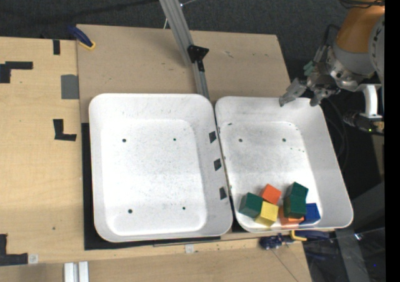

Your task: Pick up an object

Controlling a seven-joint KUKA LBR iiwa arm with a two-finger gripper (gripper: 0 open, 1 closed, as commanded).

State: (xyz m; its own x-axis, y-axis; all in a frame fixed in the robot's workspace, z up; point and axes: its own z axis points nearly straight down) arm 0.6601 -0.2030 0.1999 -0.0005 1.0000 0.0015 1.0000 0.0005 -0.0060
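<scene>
above the far right corner of the right bin (325, 149), the gripper (301, 95) hangs with its two dark fingers (289, 97) spread apart and nothing between them. behind it the grey wrist and orange band of the arm (357, 30) lean in from the right, well clear of the bin floor. the objects to pick sit together at the opposite, near end of that same bin: a green block (251, 204), an orange block (271, 194), a yellow block (269, 212), a darker green block (297, 196) and a blue block (312, 212), touching or nearly so. the left bin (100, 149) lies beside it. to do the step well, the arm would likely need to travel toward the near end, choose a block at the cluster's edge such as the green one, line the open fingers across two free faces, and descend straight so that neighbours are not nudged.
</scene>
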